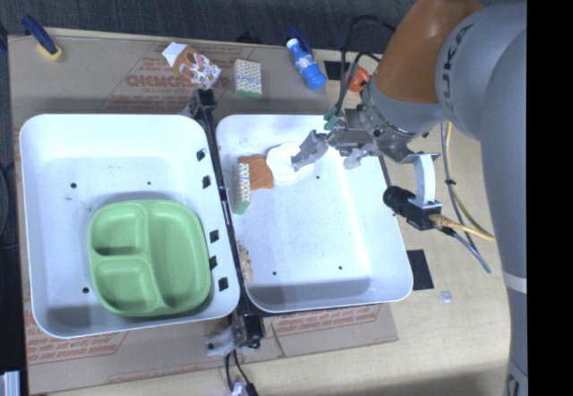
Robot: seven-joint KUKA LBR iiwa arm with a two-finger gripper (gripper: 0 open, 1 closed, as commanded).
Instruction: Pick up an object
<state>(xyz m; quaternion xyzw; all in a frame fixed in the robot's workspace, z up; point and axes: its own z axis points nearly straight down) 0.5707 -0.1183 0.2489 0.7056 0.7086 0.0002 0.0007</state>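
Observation:
The right bin holds an orange object against its left wall. A narrow yellow and green striped piece lies beside the orange object. A white crumpled object rests just right of the orange one. My gripper hangs over the upper middle of this bin. It is open, and its left finger sits at the white object's right edge. Nothing is between the fingers.
A green divided plate lies in the left bin. Behind the bins on the cardboard are a snack packet, a small box and a blue bottle. A blue clamp sits at the far left corner.

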